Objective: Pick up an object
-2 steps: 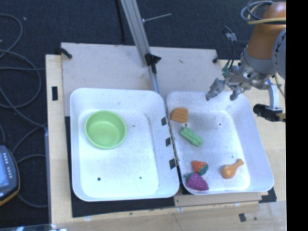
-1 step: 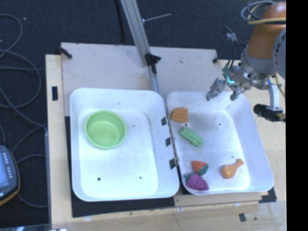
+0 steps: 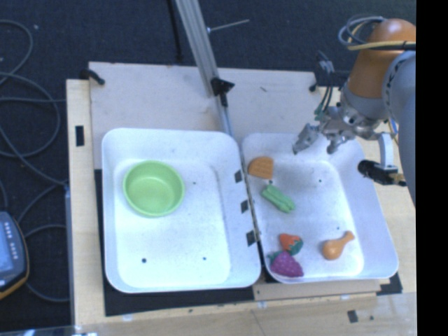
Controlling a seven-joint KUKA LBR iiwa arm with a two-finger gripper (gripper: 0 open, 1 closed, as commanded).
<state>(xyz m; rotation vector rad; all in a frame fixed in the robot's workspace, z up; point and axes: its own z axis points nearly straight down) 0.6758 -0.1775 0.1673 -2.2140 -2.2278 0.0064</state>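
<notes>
Two white bins sit side by side on the bench. Left bin has a green bowl in its upper-left part, upright, nothing else around it. Right bin holds five small toy foods: orange rounded piece at the upper-left corner near the divider, green ridged vegetable just below it, tilted, then a red-orange piece with green top and a purple grape bunch touching or almost touching at the lower-left corner, and an orange drumstick lower right, apart from the rest. Gripper hangs over the far rim of the right bin, both fingers spread apart, nothing between them. Arm comes in from the right, orange band above the wrist. All toys lie well clear of the fingers.
</notes>
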